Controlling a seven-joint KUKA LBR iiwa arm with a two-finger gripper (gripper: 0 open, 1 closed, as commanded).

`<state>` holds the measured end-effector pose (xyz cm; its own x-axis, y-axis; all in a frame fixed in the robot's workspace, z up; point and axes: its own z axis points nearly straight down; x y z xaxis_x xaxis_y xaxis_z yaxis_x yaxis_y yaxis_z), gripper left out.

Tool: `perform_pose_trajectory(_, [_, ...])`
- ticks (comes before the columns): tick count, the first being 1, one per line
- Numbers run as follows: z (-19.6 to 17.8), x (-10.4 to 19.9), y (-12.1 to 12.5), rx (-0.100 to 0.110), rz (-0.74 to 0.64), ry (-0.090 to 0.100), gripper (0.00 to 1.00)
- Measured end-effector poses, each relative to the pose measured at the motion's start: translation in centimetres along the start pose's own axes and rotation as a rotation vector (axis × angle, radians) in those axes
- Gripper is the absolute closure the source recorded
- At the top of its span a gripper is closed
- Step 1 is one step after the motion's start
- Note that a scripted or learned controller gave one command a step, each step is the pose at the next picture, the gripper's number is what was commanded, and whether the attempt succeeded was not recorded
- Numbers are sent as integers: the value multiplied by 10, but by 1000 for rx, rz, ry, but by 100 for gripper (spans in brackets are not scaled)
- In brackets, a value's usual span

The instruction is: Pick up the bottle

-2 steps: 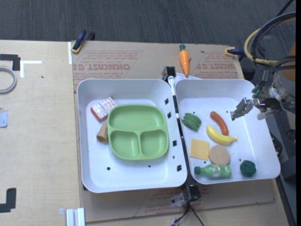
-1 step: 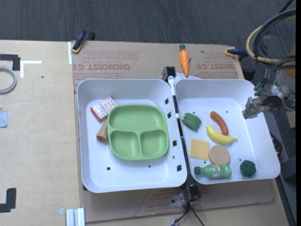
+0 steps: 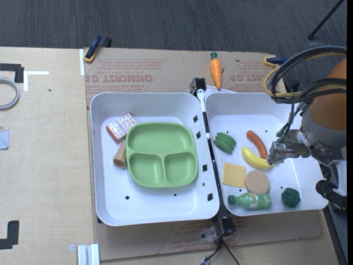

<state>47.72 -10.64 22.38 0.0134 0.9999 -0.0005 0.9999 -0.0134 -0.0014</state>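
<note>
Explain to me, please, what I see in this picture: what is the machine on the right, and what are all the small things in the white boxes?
One camera looks down at a slant on a bench with two shallow white bins. The grey and orange machine on the right is a robot arm; its gripper is over the right bin, close to a toy banana. I cannot tell if it holds anything. Its job is to pick up the green bottle, which lies on its side at that bin's front. Nearby are a sausage, cheese slice, round cookie and broccoli. The left bin holds a green divided plate.
</note>
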Motion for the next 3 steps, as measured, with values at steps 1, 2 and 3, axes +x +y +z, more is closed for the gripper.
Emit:
perform_pose_trajectory(1, [-6, 93, -1, 0, -74, 0, 100])
perform_pose_trajectory(2, [6, 144, -2, 0, -157, 0, 100])
perform_pose_trajectory(3, [1, 226, -3, 0, -144, -1, 100])
